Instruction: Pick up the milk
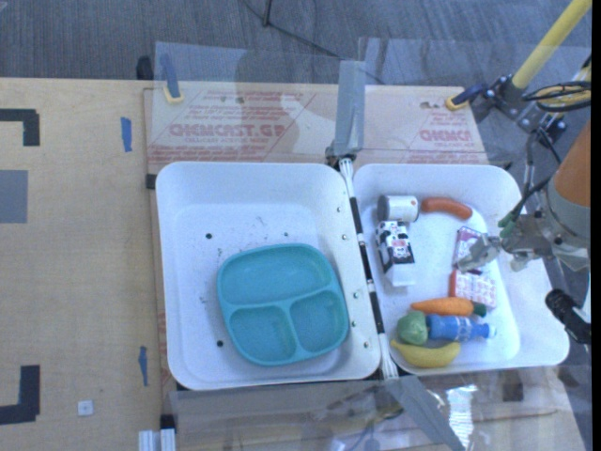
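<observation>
The milk (396,248), a little cow-print carton, lay on its side near the right bin's (535,332) left wall, just below a small white can (398,207). Sausage (445,208) sat near the can. Lower down were a carrot (442,305), blue bottle (457,328), green ball (411,326) and banana (427,352). The gripper (484,249) hovered by a pink packet (469,249), well apart from the milk; couldn't tell how wide the jaws were. Teal plate (280,302) sat in the left bin (188,195).

You're looking at a tan worktop (75,280) carrying two shallow white bins touching side by side: the left bin (178,205) and the right bin (535,341). Blue tape strips (126,133) and black marks (26,127) sit on its left part.
</observation>
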`<action>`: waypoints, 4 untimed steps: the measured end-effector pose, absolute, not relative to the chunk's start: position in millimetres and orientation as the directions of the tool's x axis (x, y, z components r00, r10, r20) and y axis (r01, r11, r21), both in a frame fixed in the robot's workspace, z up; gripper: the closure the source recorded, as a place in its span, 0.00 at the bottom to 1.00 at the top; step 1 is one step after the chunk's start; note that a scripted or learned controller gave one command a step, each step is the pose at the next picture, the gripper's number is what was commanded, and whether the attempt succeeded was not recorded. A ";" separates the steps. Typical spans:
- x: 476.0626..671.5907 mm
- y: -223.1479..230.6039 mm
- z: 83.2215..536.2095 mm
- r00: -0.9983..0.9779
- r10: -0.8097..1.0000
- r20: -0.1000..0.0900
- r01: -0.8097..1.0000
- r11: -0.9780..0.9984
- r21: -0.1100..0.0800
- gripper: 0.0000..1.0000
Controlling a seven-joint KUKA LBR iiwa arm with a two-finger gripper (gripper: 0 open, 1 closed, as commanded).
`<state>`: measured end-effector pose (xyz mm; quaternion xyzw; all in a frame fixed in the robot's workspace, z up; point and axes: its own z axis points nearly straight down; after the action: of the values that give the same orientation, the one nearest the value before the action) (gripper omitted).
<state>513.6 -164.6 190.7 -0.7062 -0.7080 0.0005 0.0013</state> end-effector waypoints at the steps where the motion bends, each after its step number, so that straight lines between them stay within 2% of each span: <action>1: 514.5 -165.7 199.1 -0.001 1.000 0.001 1.000 0.001 -0.003 1.00; 2: 555.6 -157.1 271.1 0.266 0.964 -0.001 0.964 -0.266 -0.001 1.00; 3: 555.7 -156.8 271.1 0.265 0.964 -0.001 0.964 -0.265 -0.002 0.00; 4: 558.9 -66.6 198.1 0.167 0.986 0.000 0.986 -0.167 -0.004 0.00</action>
<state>558.9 -66.6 198.1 -0.7638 -0.6454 0.0013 0.0013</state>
